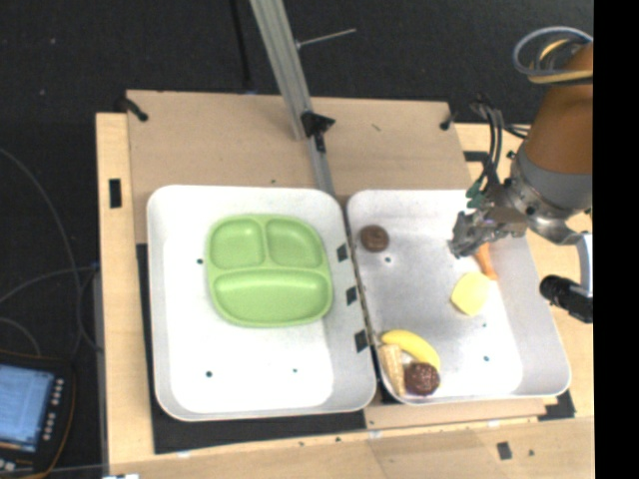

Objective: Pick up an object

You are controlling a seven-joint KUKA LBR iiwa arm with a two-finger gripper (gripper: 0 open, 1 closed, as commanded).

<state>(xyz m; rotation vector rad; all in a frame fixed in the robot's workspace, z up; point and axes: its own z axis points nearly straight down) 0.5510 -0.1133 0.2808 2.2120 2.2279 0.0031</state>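
Likeliest target, we judge, is the orange piece [486, 260] in the right bin [519, 367], upper right part, partly hidden under the hand [471, 239]. Hand sits low over it, right at its upper end. We can't tell whether the hand is released or clenched, and nothing shows between its parts, so no grasp claimed.

Just below the orange piece: a yellow lump [471, 293], near but apart. Further off in the same bin: a brown ball [373, 238] by the left wall, a banana [411, 345] and a dark ball [421, 378] touching it at the front left corner. Left bin [170, 367] holds a green tray [270, 270]. Both bins on the worktop [230, 128].

Step, as we read it: reach and descent onto the orange piece, pick not yet done. Next move calls for closing around it and lifting straight, clear of the yellow lump. Risk: it slips out.
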